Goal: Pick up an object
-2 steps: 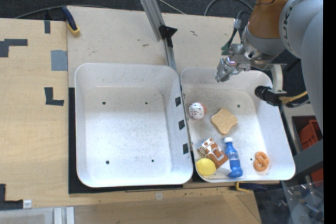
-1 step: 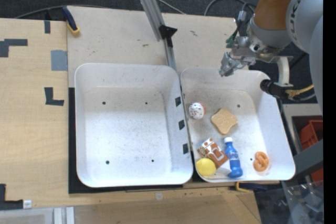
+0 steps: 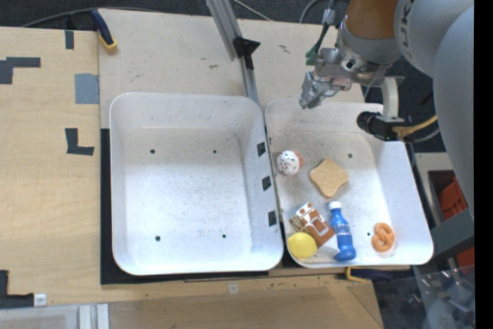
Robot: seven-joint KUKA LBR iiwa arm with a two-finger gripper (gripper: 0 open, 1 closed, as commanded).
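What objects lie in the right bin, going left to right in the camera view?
White speckled ball → yellow ball → toast slice → blue bottle → orange ring-shaped piece.

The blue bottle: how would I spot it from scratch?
Look in the right-hand white bin, near its front edge. The small blue plastic bottle with a white cap lies between an orange-and-white carton and an orange ring-shaped toy. Nothing else there is blue.

It looked like a robotics lab: an industrial arm [image 3: 431, 19] reached over a plywood bench [image 3: 169, 58] bearing two white bins [image 3: 123, 166], with tape marks left of them, loose cables behind, and a metal pole [image 3: 219, 4].
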